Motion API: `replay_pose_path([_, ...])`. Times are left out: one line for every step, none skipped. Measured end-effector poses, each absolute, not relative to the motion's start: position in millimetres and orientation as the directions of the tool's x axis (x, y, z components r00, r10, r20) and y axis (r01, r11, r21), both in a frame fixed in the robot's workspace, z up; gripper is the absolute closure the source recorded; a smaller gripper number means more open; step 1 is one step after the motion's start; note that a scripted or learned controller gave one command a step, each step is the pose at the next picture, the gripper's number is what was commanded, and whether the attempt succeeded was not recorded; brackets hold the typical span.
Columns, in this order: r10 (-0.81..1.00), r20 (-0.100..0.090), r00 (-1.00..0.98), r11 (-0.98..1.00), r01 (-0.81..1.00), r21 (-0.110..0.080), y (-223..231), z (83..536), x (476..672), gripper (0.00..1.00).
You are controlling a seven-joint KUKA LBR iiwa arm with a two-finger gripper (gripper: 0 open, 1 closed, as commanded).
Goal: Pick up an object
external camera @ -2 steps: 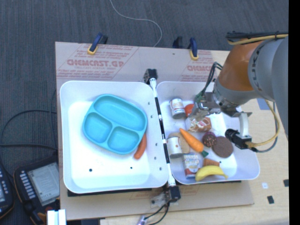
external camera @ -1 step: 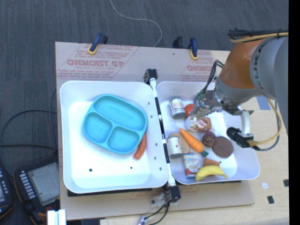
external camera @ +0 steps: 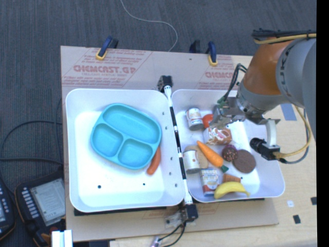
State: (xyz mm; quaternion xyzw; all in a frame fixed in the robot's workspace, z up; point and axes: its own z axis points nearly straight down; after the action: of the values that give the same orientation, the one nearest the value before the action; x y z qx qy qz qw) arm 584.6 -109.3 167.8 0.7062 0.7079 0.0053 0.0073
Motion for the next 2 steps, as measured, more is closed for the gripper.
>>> replay_pose_path([1.000,-0.003,-0.004,0.004,1.000,0.019,-108.9,177.4,585.0,1.00])
replay_pose_path([1.000,-0.003,-0.003,0.003,1.000,0.018,-108.8,177.2,584.9,0.00])
